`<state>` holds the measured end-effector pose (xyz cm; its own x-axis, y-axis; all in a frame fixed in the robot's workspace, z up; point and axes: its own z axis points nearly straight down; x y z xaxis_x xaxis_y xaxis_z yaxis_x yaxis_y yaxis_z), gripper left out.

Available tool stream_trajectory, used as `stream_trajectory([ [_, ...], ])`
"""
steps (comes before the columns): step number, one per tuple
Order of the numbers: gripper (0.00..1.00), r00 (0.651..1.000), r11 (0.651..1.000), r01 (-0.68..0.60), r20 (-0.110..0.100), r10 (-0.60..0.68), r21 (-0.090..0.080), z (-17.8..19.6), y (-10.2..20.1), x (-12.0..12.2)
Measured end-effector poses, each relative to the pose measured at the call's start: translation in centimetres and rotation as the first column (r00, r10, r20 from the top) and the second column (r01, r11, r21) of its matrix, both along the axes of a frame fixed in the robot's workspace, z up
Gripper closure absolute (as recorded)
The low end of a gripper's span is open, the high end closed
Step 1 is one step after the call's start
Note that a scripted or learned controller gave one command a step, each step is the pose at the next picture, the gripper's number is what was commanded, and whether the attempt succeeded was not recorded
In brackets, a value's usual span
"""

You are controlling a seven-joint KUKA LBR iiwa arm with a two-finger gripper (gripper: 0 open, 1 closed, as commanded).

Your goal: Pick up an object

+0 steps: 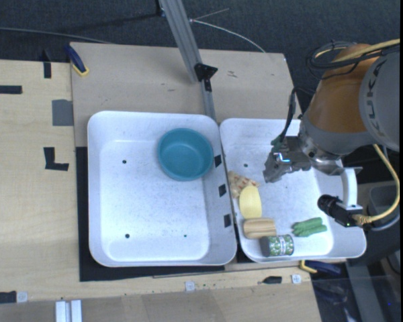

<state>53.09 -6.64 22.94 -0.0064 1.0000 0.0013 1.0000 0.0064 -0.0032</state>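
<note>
I had the gripper [279, 170] hanging over the right bin [255, 131], and I could not tell its grip from this angle. The likely picks crowded that bin's near-left corner: a yellow piece [250, 201], wooden block [258, 228], small can [279, 246], green piece [307, 227], probably slid together, leaving room
</note>
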Motion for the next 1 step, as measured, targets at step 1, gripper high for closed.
stream_trajectory([
  [1, 1.00, 1.000, 1.000, -0.001, 0.002, 0.001, 0.001, 0.43, 5.36, 1.25],
])
